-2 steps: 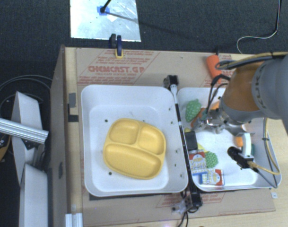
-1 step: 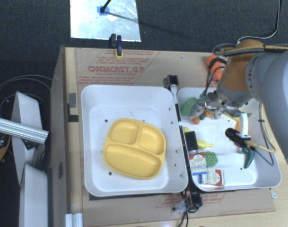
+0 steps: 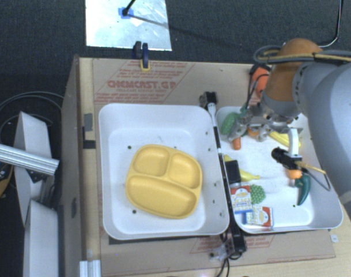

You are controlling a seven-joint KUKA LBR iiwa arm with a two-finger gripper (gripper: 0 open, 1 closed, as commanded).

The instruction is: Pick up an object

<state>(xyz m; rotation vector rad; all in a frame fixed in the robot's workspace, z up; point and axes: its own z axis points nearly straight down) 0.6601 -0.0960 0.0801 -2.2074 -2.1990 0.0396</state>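
the arm (image 3: 313,91) reached in from the right, its gripper (image 3: 257,122) low over the far left corner of the right bin (image 3: 328,212), just beside a green toy (image 3: 230,123) and an orange piece (image 3: 237,143); i could not tell its state. a yellow tray (image 3: 163,180) lay in the left bin (image 3: 114,154). a carton (image 3: 250,208) sat at the right bin's near edge.

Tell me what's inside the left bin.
A yellow three-compartment tray lies in the left bin, its compartments bare. The bin floor beneath the tray is covered.
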